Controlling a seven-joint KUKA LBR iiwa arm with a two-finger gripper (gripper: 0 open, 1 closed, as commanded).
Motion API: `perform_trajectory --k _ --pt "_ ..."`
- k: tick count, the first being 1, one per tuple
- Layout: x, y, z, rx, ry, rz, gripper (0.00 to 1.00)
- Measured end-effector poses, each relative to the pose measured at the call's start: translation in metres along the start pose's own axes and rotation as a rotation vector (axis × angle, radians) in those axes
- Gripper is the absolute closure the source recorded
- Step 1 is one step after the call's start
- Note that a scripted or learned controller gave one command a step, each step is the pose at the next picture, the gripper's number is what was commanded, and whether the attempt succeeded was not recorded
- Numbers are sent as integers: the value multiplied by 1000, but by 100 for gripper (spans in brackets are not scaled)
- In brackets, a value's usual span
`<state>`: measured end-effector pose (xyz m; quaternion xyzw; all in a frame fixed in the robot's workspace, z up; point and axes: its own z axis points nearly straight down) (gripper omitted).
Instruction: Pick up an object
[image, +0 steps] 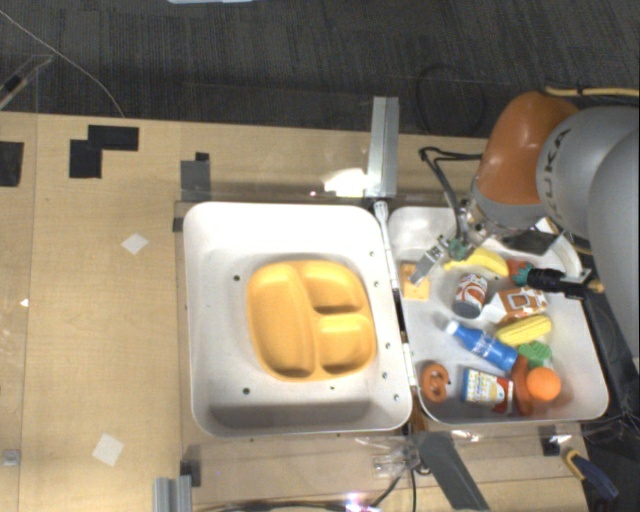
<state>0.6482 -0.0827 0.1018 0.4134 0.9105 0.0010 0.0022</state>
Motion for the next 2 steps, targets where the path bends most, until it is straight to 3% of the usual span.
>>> perform_trajectory --k 1,2 --pt "-1 3 -11 -5 -5 -7 100" --pt "64 42 -83 -3 -1 -339 100"
